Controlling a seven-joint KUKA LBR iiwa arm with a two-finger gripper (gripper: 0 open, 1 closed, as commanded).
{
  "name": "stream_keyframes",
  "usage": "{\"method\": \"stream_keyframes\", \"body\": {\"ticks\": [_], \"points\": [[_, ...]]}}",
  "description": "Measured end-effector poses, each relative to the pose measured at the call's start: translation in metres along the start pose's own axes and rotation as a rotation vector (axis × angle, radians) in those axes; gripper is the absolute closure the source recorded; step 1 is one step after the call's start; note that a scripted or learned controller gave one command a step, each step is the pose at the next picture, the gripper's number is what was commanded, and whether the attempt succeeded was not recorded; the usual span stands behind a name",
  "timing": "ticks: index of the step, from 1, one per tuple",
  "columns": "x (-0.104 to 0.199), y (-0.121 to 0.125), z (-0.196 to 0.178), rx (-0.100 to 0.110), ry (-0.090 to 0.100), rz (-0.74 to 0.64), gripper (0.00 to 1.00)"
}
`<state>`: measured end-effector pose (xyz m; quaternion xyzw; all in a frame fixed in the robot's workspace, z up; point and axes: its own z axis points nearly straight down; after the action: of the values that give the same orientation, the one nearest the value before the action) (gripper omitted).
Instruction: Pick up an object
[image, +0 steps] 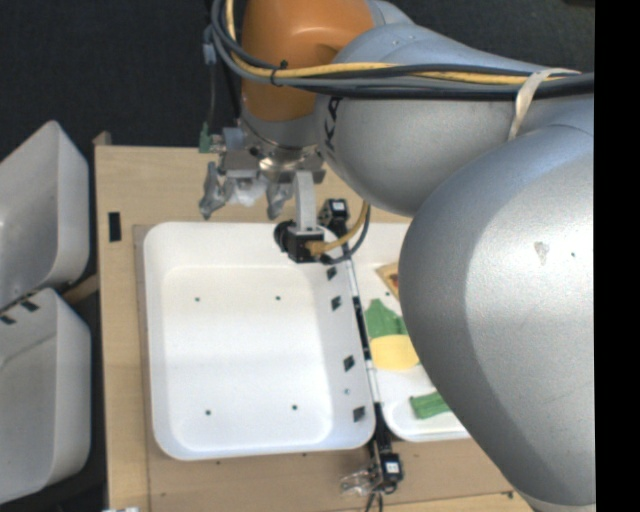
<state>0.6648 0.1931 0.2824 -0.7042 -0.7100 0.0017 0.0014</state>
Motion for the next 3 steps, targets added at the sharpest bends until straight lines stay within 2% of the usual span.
{"method": "stream_keyframes", "body": {"ticks": [3], "points": [[0.001,-0.018,-0.138,-0.001,-0.003,0.010,1.00]]}}
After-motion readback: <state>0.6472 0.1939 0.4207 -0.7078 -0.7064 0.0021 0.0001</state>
